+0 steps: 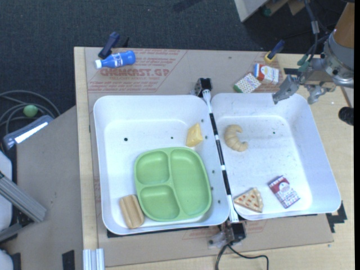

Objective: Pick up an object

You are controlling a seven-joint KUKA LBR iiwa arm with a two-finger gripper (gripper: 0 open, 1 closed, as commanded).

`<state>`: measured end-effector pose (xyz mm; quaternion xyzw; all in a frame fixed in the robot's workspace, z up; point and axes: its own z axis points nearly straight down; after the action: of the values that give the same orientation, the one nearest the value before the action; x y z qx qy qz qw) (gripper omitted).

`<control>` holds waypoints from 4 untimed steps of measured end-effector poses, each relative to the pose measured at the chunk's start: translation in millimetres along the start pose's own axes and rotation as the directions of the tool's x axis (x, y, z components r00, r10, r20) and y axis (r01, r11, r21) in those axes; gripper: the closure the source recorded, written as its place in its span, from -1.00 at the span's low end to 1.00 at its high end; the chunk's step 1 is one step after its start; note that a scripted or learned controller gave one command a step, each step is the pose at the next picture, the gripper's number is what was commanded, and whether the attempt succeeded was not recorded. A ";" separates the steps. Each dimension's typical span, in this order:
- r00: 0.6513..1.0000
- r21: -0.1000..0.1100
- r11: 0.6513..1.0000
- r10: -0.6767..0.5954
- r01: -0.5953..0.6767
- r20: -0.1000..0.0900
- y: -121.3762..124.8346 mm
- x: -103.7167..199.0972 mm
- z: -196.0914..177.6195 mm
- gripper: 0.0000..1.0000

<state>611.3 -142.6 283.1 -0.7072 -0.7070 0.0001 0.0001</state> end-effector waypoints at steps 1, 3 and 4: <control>1.000 0.002 1.000 -0.001 0.001 -0.001 17.2 45.5 108.6 -1.00; 1.000 0.002 1.000 -0.001 0.001 -0.001 33.3 50.0 198.5 -1.00; 1.000 0.002 1.000 0.000 0.000 -0.001 10.4 48.2 198.5 -1.00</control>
<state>621.7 -94.5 84.6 -0.7072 -0.7070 0.0005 0.0009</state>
